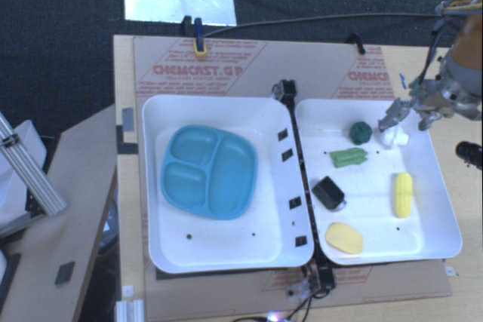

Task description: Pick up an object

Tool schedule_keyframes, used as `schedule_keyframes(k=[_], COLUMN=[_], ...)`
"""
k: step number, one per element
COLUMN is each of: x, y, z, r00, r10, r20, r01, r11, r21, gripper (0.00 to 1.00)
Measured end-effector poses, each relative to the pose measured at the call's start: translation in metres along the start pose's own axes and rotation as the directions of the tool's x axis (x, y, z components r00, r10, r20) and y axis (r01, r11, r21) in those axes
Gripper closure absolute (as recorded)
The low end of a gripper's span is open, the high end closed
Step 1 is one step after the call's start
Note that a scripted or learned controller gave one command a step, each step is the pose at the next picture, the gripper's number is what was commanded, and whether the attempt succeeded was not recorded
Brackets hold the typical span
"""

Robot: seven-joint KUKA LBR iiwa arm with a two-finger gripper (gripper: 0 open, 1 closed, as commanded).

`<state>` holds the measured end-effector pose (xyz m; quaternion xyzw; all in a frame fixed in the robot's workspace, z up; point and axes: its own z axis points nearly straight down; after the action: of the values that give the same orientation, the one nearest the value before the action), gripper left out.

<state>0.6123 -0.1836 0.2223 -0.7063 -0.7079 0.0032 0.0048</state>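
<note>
Robotics lab or test cell, not a home. Bench (423, 64) of bare board under a protective sheet printed "CHEMCAST GP" (198, 71), held by a clamp (198, 38). Two white bins (226, 105) set side by side. Dark carpet floor (60, 4) around it. Aluminium framing (30, 170) at left. Loose cables (317, 17) run across the bench's far edge. Industrial arm (460, 64) reaches in from the right.

In the right bin (441, 216) you have six loose pieces. A dark green round lump (361, 133) sits toward the far side, with a small white piece (395, 137) just beside it. A green oblong piece (349, 157) lies flat below them. A black block (329, 193) rests tilted near the divider, a yellow corn cob (404, 194) lies lengthwise, and a pale yellow oval (345, 237) sits nearest you.
</note>
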Motion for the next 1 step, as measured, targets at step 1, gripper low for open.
schedule_keyframes(k=[1], x=[0.0005], y=[0.002], z=[-0.005], r00=[1.0], r10=[-0.002], r20=[0.002], r01=[0.002], r11=[1.0], r21=[-0.008], gripper=[0.0])
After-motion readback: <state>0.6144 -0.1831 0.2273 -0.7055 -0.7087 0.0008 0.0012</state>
